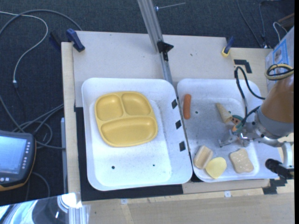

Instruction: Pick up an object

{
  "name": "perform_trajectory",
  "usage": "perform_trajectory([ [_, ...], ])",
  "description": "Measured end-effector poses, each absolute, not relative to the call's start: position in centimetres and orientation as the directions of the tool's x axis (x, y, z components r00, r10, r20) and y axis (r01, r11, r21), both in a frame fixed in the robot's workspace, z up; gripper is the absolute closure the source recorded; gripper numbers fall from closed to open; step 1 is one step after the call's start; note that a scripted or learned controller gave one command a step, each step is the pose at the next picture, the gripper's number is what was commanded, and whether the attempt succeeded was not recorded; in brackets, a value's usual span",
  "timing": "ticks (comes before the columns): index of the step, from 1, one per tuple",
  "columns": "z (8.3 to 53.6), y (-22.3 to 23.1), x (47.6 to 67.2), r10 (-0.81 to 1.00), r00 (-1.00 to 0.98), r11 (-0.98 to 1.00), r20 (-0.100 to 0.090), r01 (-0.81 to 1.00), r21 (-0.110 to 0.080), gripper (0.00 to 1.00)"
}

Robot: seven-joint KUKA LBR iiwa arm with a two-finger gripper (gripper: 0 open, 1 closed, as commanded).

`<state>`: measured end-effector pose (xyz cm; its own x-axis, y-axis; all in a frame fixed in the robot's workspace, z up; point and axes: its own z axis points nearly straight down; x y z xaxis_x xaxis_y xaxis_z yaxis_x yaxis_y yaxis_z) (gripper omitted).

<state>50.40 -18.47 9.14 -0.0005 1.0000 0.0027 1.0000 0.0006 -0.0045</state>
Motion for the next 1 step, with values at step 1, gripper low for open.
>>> perform_trajectory([
  [1,10.36,-18.47,50.52,1.0,-0.001,0.001,0.002,1.0,0.0,1.0],
])
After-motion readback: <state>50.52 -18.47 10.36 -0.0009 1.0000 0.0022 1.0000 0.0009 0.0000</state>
